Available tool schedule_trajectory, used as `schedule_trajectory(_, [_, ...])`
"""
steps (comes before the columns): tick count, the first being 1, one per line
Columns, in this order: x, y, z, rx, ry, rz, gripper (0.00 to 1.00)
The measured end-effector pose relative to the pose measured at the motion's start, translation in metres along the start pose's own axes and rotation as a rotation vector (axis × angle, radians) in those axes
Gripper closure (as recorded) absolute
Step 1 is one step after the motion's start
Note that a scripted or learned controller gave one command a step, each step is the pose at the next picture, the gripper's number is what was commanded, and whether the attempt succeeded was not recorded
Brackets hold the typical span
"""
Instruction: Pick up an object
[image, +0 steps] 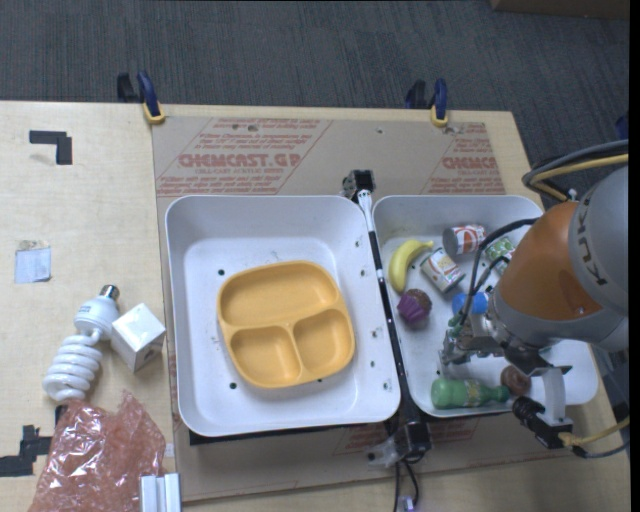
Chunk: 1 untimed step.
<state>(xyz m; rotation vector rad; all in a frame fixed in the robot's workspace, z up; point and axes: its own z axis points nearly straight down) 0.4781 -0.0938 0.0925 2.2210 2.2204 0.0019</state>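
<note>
Green bottle (468, 392) lies just below the pincer (465, 347), grip state unclear, so descend straight, centred over its body.

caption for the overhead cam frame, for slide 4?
KUKA arm's gripper lowered into the right bin among banana, purple fruit and green bottle; yellow tray in the left bin.

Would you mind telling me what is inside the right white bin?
A yellow banana, purple plum-like fruit, green bottle, red-white can and small carton show in the right white bin; the grey arm covers the rest.
</note>
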Motion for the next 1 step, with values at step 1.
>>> schedule_trajectory(1, [0.0008, 0.0001, 0.0000, 0.000, 0.000, 0.000, 0.00])
